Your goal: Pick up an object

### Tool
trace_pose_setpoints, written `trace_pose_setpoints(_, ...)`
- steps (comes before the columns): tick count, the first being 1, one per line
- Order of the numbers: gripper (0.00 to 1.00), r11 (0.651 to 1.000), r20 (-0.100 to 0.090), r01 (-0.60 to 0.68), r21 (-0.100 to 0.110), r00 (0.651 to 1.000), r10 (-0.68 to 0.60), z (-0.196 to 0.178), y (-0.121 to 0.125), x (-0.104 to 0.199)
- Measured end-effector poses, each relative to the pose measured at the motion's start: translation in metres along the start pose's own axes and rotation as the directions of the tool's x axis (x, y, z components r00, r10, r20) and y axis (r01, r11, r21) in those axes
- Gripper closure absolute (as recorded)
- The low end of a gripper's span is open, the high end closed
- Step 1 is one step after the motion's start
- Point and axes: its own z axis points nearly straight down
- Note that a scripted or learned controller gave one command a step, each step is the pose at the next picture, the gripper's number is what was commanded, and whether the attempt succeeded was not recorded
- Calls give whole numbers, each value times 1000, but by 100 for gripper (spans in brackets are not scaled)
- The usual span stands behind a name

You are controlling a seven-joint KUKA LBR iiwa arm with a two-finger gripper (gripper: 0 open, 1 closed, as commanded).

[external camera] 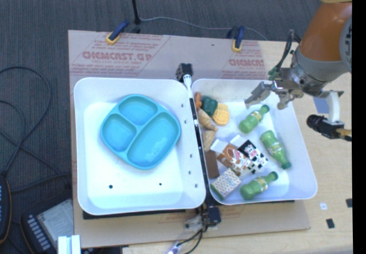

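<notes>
The gripper (269,94) is hanging over the far right part of the right bin (303,158), with its two fingers spread apart and nothing between them. It is standing above the contents, not touching any of them as far as I can judge.

The things to pick are all lying in this right bin. A green bottle (253,119) is lying just below the fingers, and it is the nearest candidate. A second green bottle (275,149) is resting a little nearer to the camera, and a third green bottle (258,185) is lying near the front wall. Beside them are small printed cartons (240,159), and along the divider some play food, among it a yellow corn piece (221,114). The left bin (86,190) is carrying a blue divided plate (140,131).

I think the arm is in the approach step, before any grasp. The next move is probably calling for a descent over the nearest bottle, with the fingers set across its narrow body, then closing and lifting. The bottle is round, so it may be rolling away if the fingers are arriving off its centre.
</notes>
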Motion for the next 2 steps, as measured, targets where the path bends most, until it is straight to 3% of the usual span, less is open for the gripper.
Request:
trace_pose_setpoints(1,0,1000,1,-1,-2,1000,1,144,27,-31)
trace_pose_setpoints(2,100,1000,1,-1,-1,1000,1,134,27,-31)
